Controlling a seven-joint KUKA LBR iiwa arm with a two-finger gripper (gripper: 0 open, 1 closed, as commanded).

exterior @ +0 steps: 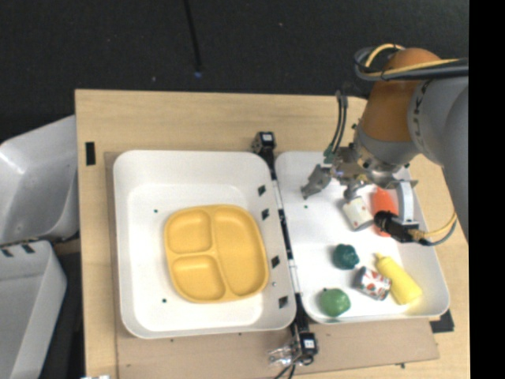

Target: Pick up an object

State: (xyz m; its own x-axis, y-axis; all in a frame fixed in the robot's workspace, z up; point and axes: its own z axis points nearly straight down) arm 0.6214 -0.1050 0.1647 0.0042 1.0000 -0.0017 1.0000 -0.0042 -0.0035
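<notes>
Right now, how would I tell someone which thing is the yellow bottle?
Start at the right bin, the one the arm reaches into. Look to its near right corner, where the yellow bottle lies tilted on its side beside a small can. It is the one long, bright yellow item there; the neighbours to its left are round and green.

bins: 2 white, left bin and right bin | trays: 1 yellow divided tray with 3 compartments | green objects: 2, dark green piece and lighter green ball | yellow bottles: 1 | small cans: 1 | orange objects: 1 | white blocks: 1
</notes>
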